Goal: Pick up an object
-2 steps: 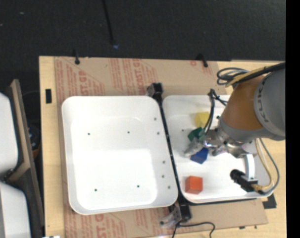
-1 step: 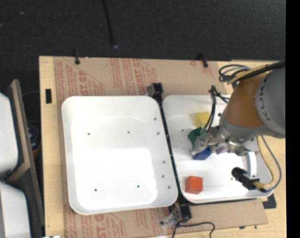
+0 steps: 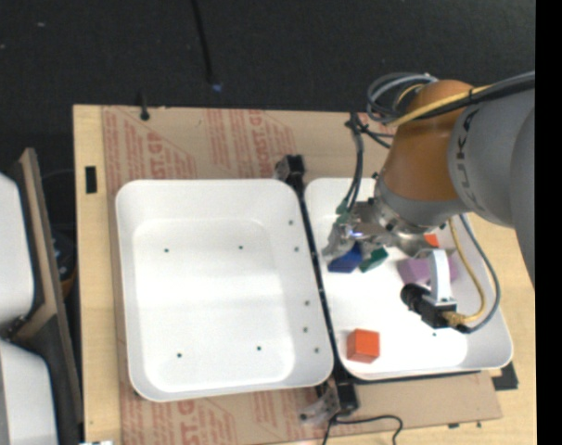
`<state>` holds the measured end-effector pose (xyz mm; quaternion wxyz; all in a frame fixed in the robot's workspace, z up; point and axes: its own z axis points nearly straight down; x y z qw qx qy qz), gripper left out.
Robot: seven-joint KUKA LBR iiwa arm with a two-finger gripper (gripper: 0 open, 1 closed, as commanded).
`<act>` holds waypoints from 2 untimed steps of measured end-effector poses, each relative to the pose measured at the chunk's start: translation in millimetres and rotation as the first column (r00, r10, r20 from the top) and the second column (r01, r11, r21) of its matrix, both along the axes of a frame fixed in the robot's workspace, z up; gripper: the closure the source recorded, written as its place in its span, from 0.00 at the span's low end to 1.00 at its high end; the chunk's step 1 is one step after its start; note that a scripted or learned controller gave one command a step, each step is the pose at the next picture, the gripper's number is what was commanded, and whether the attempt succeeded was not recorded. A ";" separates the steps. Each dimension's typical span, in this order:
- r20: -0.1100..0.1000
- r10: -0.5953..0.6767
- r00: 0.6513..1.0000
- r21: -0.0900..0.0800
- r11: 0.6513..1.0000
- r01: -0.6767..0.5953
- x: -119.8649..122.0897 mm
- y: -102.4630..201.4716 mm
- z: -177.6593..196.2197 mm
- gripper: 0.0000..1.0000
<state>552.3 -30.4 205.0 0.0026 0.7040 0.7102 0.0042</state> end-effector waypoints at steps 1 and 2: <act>-0.009 -0.003 1.000 -0.001 1.000 0.003 20.9 70.3 3.4 1.00; -0.011 -0.018 1.000 -0.002 1.000 0.018 -20.8 112.5 -4.8 1.00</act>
